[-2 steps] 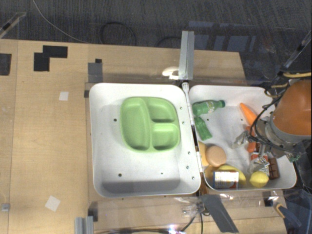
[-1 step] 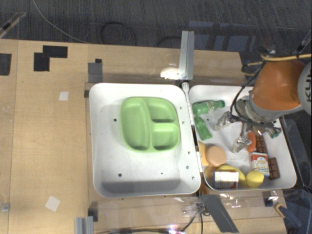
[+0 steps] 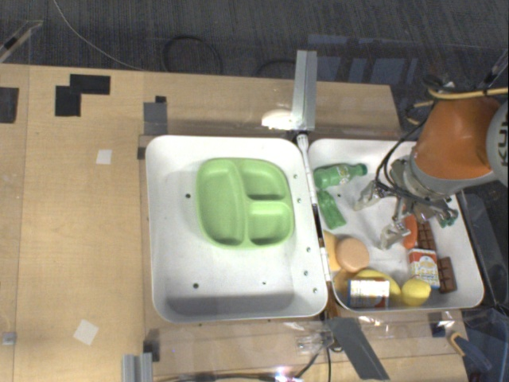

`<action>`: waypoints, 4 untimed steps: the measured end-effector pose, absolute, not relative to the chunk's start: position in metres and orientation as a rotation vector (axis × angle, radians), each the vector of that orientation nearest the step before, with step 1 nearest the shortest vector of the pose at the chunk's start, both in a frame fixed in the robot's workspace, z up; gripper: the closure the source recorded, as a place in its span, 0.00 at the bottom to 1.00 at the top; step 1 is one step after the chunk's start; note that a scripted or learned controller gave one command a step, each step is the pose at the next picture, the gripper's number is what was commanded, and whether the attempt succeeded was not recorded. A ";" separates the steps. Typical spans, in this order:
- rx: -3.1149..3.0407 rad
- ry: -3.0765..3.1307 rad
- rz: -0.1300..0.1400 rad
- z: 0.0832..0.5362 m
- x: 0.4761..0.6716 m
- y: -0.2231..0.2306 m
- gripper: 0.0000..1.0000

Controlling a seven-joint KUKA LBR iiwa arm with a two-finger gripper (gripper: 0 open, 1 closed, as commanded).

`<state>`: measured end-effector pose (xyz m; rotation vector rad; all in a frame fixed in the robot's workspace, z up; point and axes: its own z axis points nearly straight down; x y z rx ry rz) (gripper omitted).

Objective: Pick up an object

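**Bench, Bins and Gripper Position**

Dark carpet borders the wooden bench, which we see from above. We note two white bins side by side. We find the left bin holding a green divided tray near its centre. We find the right bin holding the loose objects: a green bottle at its far left corner, a round tan object below that, a yellow lemon at the near edge, and a brown chocolate bar by the right wall. The grey arm with its orange band reaches over this bin. The gripper sits low among the objects with its fingers spread apart, nothing visible between them.
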<state>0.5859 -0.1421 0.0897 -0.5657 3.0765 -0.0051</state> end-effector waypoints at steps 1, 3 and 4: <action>-0.428 3.096 -0.007 0.090 0.572 -0.135 0.00; -0.880 3.003 -0.005 0.089 0.633 -0.120 0.00; -1.192 2.893 -0.007 0.089 0.648 -0.115 0.00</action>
